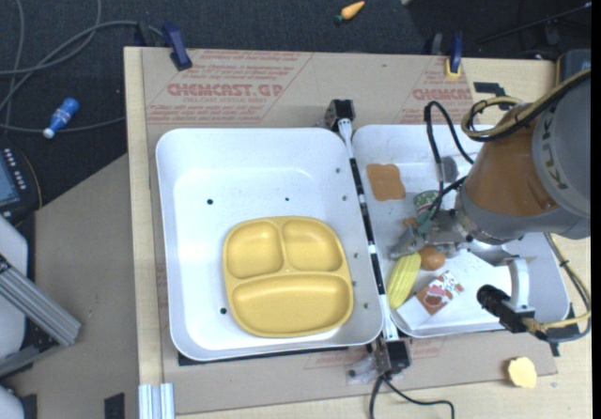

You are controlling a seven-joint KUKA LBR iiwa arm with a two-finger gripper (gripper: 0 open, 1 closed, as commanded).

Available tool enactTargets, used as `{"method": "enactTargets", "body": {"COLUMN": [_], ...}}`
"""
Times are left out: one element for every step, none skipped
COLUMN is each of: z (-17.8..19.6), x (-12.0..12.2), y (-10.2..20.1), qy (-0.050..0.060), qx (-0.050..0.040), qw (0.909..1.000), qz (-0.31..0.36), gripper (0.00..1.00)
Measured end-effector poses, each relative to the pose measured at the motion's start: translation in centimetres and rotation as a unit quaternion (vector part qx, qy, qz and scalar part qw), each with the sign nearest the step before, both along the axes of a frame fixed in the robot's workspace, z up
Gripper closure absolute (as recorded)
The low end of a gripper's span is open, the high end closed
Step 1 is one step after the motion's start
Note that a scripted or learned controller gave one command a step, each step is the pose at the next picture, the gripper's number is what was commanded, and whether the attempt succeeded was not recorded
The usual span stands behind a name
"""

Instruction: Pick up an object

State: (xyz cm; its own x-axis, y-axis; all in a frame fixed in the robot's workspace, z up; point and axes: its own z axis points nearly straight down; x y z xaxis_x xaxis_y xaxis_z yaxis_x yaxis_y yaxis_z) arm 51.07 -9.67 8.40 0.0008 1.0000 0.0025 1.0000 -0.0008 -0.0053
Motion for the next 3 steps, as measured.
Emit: {"method": "enactTargets", "body": {"z": [0.03, 0.03, 0.04], "x": [1.08, 0.82, 1.31], "y": [0.23, 0.1, -0.6], "qy": [-0.003, -0.002, -0.003], "qx": [-0.0015, -0.0008, -0.0016], "qw": [1.0, 1.0, 1.0], "qz": [0.001, 0.0, 0.0], "gripper": [0.0, 0.0, 0.0]}}
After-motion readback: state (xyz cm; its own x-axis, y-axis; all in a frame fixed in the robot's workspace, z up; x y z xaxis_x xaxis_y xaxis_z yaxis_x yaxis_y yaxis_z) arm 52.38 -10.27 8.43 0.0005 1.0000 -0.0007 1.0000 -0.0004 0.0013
